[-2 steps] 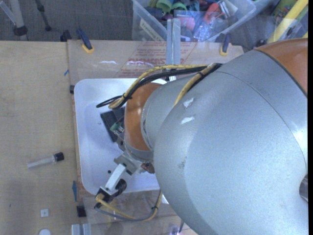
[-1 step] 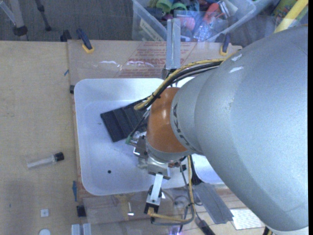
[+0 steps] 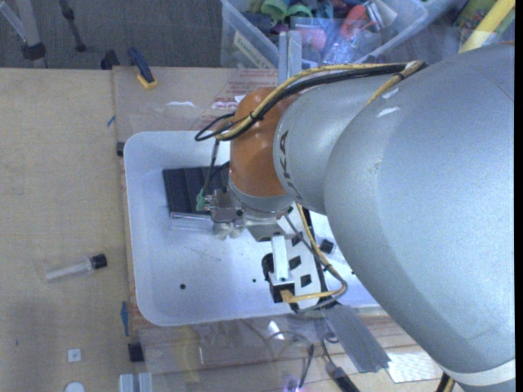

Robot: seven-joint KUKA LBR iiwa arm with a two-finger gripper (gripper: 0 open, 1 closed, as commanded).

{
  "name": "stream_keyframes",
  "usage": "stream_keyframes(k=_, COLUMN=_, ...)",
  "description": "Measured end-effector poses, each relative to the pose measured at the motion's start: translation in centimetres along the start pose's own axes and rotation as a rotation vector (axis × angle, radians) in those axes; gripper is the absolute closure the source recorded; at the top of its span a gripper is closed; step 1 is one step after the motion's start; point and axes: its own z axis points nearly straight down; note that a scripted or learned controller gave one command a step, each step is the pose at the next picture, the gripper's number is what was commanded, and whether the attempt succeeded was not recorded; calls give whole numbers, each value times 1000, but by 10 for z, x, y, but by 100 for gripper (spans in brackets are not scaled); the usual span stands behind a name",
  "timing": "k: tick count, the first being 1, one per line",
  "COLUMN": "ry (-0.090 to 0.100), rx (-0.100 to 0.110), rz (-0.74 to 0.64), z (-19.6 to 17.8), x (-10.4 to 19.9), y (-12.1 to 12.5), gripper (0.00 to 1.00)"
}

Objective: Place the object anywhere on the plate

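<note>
Presently, in the camera view, you have the gripper (image 3: pixel 219 216) down inside the left white bin (image 3: pixel 163 260), just beside the lower right edge of a dark flat slab (image 3: pixel 183 188). The grey arm (image 3: pixel 409 202) and its orange band (image 3: pixel 255 160) cover the tool from above. You cannot tell from this angle whether the gripper is open or closed, nor whether anything is in it.

Progress: I judge the task not yet done. The slab is the only sizeable item in the bin. Whether it is the plate or the object to be placed cannot be told. No object is seen resting on top of it. By my reading, either the pick or the placement remains.

Materials: the slab is matt black, thin and rectangular, and lies flat near the bin's upper left. The bin is smooth white plastic with rounded corners and a low wall. The surface (image 3: pixel 57 178) is pale wood. On it, well apart from the bin, lies a clear tube with a black cap (image 3: pixel 75 265).
</note>
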Motion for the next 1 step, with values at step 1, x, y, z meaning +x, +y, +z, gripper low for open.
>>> stream_keyframes(k=1, ry=5, rx=-14, rz=55, z=21, x=6, y=-72, gripper=100)
